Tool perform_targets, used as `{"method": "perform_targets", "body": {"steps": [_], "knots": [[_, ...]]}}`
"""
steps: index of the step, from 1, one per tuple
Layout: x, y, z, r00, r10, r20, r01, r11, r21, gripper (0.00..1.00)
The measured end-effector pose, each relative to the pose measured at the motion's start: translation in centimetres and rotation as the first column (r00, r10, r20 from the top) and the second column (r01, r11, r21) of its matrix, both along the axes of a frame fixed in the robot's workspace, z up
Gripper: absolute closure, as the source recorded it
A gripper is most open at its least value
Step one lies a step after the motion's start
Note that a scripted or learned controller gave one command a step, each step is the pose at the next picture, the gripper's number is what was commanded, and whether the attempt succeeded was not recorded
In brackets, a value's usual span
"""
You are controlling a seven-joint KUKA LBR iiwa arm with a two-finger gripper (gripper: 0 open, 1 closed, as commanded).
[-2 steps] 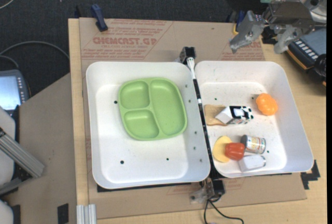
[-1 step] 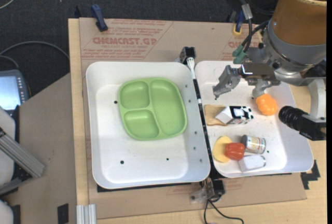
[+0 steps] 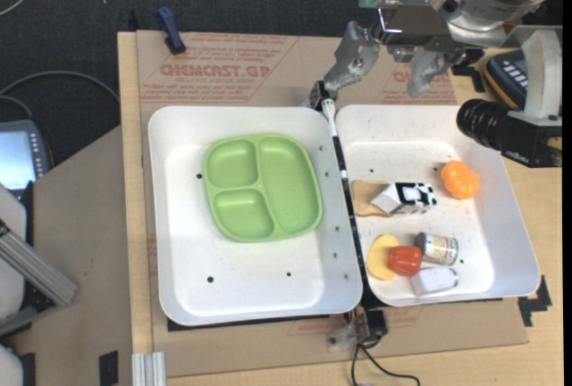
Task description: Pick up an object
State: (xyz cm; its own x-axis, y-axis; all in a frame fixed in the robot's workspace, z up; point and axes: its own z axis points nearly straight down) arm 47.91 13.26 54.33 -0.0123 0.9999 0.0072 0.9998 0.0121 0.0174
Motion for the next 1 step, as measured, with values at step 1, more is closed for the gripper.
{"method": "perform_targets", "body": {"steps": [1], "knots": [[-0.17,-0.67,-16.82,0.999,-0.014,-0.035,0.014,1.000,-0.013,0.00]]}}
